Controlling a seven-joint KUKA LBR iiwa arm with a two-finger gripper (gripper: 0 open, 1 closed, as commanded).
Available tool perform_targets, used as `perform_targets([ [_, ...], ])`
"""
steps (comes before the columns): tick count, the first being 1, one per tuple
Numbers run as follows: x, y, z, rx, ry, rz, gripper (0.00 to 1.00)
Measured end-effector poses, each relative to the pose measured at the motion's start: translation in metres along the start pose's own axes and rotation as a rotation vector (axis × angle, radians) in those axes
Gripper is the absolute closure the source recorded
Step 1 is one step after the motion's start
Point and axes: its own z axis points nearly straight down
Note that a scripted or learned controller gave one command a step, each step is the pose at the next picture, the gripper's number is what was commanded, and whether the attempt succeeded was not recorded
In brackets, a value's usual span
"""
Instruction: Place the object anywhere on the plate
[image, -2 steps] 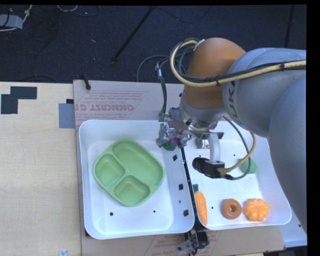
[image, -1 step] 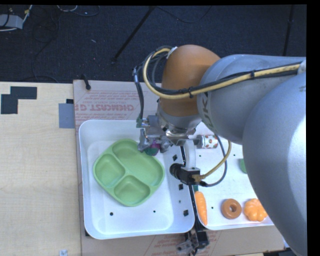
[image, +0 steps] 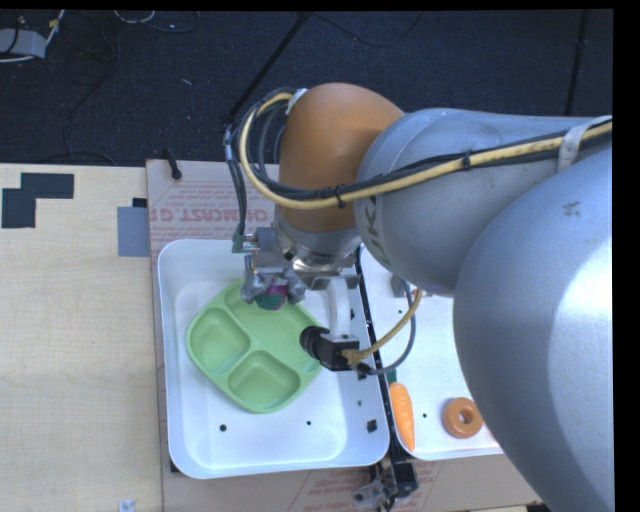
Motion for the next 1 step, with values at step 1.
perform_targets([
  [1,-0.0018,-0.0002,0.0004,0.001,-0.002,0.003,0.0],
])
